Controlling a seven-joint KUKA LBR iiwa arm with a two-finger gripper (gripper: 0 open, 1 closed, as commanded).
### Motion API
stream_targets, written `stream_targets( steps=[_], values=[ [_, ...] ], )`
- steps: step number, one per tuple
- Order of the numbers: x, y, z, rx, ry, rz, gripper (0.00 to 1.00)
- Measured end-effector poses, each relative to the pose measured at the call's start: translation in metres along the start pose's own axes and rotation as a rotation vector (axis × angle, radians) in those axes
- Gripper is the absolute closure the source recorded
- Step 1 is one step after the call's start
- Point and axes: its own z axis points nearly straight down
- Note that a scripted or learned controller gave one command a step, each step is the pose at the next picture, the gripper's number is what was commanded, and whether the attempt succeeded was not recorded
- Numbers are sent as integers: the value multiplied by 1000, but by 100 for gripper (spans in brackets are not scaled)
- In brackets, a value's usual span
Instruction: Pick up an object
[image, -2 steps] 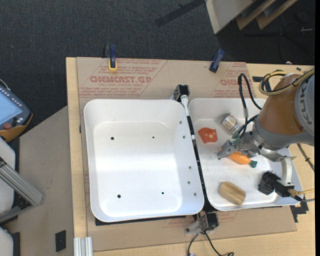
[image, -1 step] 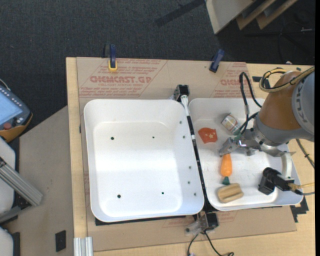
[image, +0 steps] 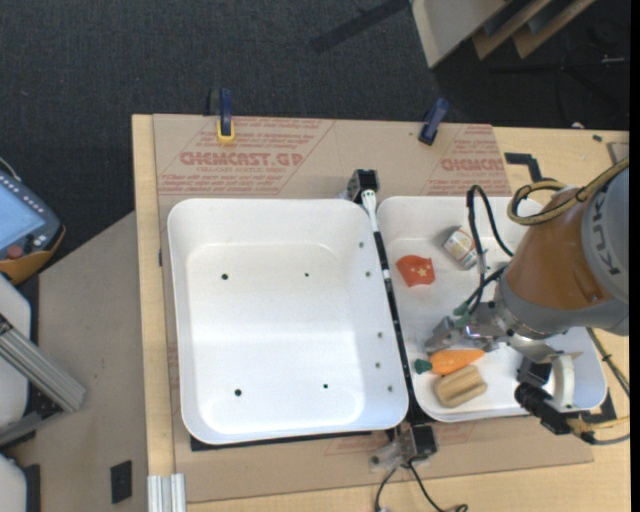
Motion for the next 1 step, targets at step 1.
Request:
stream_targets(
  steps=[1],
  values=[
    [18,51,-108,-22,-6,-6,0]
  ],
)
